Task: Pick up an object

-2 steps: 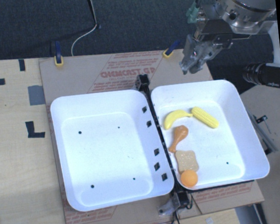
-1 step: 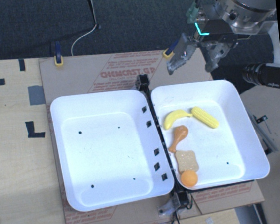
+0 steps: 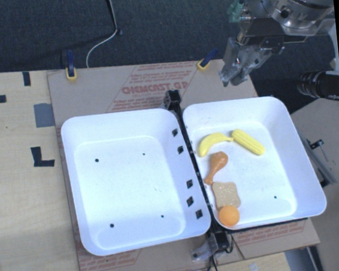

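Gripper (image 3: 235, 74) suspended above the cardboard sheet (image 3: 146, 86), beyond the far rim of the right bin (image 3: 288, 149); whether it is apart or together cannot be told from this angle, and nothing is seen clamped in it. Left bin (image 3: 77, 171) adjoins the right bin along a central seam. All objects lie in the right bin, toward its left half, nearer the camera than the gripper and well apart from it. Banana (image 3: 213, 141), curved, near the bin's far left. Corn cob (image 3: 248, 142), just beside the banana's right end. Chicken drumstick (image 3: 215, 167), below the banana. Bread slice (image 3: 226, 193), below the drumstick. Orange (image 3: 229, 216), touching the bread's near edge, by the near rim.
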`<state>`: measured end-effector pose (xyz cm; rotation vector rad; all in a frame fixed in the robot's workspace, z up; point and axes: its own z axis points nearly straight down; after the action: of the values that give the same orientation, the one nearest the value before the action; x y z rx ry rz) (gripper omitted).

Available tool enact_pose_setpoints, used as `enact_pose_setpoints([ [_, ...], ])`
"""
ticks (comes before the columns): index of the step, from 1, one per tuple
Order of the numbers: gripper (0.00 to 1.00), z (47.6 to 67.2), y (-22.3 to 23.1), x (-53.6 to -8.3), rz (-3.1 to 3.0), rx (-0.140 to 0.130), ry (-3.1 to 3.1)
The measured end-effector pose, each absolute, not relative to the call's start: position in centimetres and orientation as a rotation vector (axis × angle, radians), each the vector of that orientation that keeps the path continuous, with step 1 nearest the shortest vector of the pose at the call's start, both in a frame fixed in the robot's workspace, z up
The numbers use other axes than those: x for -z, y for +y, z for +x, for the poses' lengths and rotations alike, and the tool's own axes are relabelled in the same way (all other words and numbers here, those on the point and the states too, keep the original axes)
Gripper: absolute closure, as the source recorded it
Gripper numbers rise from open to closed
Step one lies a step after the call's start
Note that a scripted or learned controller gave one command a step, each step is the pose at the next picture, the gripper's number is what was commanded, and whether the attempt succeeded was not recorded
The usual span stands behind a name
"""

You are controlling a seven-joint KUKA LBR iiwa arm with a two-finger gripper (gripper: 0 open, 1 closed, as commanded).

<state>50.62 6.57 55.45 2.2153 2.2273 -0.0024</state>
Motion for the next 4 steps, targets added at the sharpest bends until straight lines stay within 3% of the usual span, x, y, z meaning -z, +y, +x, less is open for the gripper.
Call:
enact_pose_setpoints([
  [1,0.0,50.6,6.6,-55.4,2.216,0.004,2.228],
  [2,1.0,50.6,6.6,-56.4,2.214,0.004,2.229],
  [3,0.0,50.6,6.6,-56.4,2.215,0.005,2.229],
  [4,1.0,50.7,6.7,-57.4,2.213,0.004,2.231],
])
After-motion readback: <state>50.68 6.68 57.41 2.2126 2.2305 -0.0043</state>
